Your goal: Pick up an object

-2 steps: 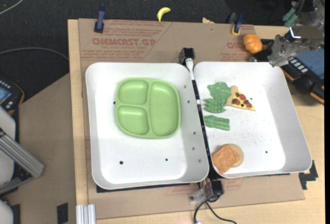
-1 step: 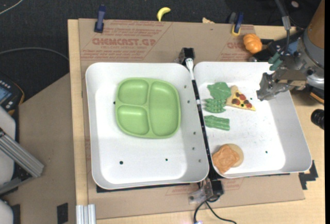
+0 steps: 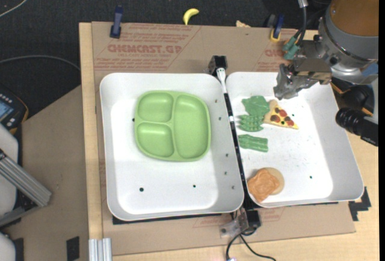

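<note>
The right bin [image 3: 325, 157] holds a toy pizza slice [image 3: 282, 116], two or three green leafy toy pieces [image 3: 255, 106] [image 3: 253, 143] and a round tan cookie-like toy [image 3: 265, 183]. My gripper [image 3: 284, 92] hangs over the bin's upper middle, just above and right of the pizza slice's crust end. Nothing shows between the fingertips. The left bin [image 3: 120, 151] carries a green divided plate [image 3: 172, 125].
Both bins rest on a brown board [image 3: 150, 46], held by blue clamps [image 3: 116, 21] at the back edge. A yellow banana toy [image 3: 190, 15] lies beyond the board. A black clip [image 3: 218, 65] sits where the bins meet at the back.
</note>
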`<state>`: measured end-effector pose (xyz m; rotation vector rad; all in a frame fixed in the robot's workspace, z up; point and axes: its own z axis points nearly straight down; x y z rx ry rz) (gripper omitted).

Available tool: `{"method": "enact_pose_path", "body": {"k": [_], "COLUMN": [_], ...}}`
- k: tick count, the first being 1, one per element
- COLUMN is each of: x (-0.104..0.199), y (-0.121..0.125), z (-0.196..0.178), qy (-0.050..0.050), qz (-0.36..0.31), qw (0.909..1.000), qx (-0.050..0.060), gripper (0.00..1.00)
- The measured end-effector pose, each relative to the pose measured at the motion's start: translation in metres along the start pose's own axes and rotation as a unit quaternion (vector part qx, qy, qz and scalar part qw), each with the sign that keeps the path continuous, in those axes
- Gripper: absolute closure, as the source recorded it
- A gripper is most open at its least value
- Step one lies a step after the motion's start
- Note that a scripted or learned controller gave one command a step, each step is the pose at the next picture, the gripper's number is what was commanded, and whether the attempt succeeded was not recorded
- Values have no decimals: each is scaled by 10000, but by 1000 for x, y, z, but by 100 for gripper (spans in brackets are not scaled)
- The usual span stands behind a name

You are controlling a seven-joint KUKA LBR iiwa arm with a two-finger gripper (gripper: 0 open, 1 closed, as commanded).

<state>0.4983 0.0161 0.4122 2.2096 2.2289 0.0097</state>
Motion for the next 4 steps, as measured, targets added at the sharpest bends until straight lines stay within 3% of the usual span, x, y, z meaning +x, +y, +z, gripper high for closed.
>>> {"method": "enact_pose_path", "body": {"k": [1,2,3,4], "x": [-1,35,4,48], "y": [-19,-18,-19,-18], "z": [-56,-50,-1,-29], "qy": [-7,-7,-17,-4], "qz": [34,24,67,18], "qw": [10000,10000,10000,10000], "qx": [-5,37,64,7], "gripper": [100,100,100,100]}}
